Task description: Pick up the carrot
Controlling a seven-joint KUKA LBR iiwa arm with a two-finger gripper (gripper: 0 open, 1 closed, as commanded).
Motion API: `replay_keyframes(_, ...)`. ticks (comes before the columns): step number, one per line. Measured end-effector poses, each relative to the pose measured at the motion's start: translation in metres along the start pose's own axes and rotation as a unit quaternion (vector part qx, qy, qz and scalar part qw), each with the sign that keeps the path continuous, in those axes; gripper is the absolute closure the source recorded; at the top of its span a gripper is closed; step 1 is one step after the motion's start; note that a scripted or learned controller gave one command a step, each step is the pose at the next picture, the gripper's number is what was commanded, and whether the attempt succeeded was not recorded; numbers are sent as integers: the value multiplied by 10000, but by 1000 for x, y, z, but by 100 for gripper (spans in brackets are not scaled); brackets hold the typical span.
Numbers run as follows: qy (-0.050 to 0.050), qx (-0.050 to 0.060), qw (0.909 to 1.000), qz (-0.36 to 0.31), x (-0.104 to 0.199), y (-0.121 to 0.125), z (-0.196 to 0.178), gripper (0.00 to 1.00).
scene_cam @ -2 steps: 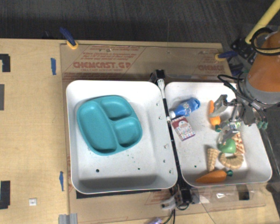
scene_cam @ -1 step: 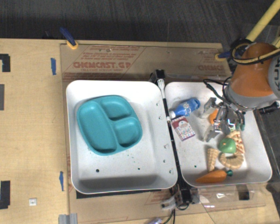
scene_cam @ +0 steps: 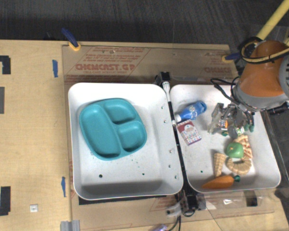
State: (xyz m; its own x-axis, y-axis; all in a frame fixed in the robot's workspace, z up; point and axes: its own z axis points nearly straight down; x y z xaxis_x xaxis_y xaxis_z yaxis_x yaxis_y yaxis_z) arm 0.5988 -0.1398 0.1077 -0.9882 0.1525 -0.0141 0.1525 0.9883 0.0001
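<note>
An orange carrot (scene_cam: 218,182) lies flat along the near edge of the right bin (scene_cam: 197,158), with its green tip pointing right. My gripper (scene_cam: 227,124) hangs over the upper right part of that bin, well behind the carrot and just above a green apple (scene_cam: 235,150). No object sits between its fingers as far as I can see.
A teal divided plate (scene_cam: 112,127) rests in the left bin (scene_cam: 86,177). The right bin also holds a blue bottle (scene_cam: 191,111), a small red-and-white packet (scene_cam: 189,132), an ice-cream cone (scene_cam: 219,162) and a pretzel (scene_cam: 239,165) near the apple.
</note>
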Motion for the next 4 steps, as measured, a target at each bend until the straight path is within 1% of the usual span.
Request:
replay_keyframes(1, -41, 2, 10000, -8, -3, 1, -11, 100)
replay_keyframes(2, 35, 3, 9956, 934, 20, -6, -40, 100)
replay_keyframes(3, 15, -1, 9999, 163, -46, -13, 13, 100)
replay_keyframes(4, 31, 0, 9999, 159, -45, -13, 15, 0)
